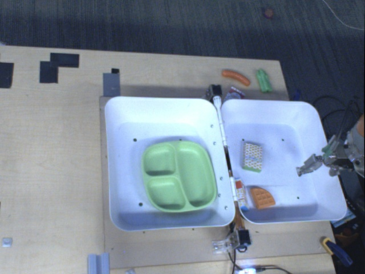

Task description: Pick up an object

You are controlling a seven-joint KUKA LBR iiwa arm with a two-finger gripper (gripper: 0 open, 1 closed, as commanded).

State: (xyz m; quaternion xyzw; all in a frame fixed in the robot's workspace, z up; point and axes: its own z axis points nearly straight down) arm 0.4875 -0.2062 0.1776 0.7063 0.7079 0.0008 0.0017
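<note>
Hand (312, 165) above right bin (285, 116), holding nothing

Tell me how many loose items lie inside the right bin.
3: a patterned block near the bin's middle, an orange waffle-like piece at the near edge, and a small packet against the left wall.

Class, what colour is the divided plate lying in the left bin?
Light green; the divided plate shows best in the camera view, lying in the left bin.

Pale wooden bench (51, 170) stands on dark blue carpet (171, 16).
</note>
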